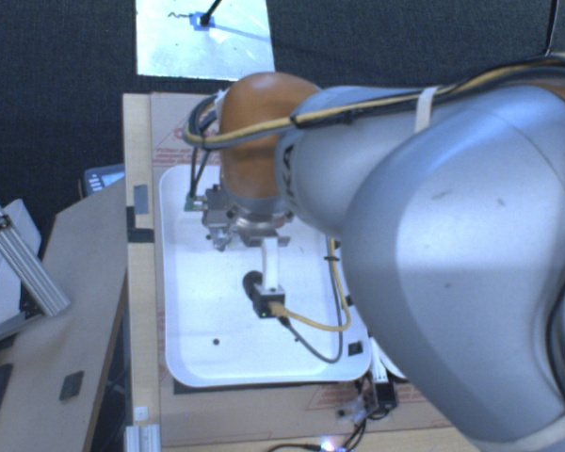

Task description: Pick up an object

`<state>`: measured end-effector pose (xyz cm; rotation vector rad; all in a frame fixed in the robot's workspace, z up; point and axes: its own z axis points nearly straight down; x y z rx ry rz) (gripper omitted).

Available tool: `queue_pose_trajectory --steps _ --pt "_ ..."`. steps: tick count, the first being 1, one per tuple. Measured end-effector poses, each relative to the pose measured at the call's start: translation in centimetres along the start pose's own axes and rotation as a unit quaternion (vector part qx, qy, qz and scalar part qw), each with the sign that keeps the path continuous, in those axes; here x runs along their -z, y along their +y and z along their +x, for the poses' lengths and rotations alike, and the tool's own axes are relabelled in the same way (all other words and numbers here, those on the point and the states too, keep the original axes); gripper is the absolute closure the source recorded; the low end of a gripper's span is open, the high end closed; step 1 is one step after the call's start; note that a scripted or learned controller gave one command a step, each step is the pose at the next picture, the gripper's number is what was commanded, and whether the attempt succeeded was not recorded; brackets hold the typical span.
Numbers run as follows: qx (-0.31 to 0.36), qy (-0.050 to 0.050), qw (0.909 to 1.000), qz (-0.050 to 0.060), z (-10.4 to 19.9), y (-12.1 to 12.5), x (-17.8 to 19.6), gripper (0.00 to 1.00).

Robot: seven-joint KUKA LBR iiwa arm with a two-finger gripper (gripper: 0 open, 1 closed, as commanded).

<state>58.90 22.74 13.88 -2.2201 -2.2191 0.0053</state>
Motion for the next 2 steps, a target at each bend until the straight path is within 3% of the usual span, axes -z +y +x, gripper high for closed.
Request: queue_pose_trajectory --steps 1,2 --pt "-0.002 -0.001 1.0 0.0 -6.6 -4.0 1.4 1.0" --pt "0.005 0.004 1.0 -0.007 0.4 -4.5 13.5 1.0"
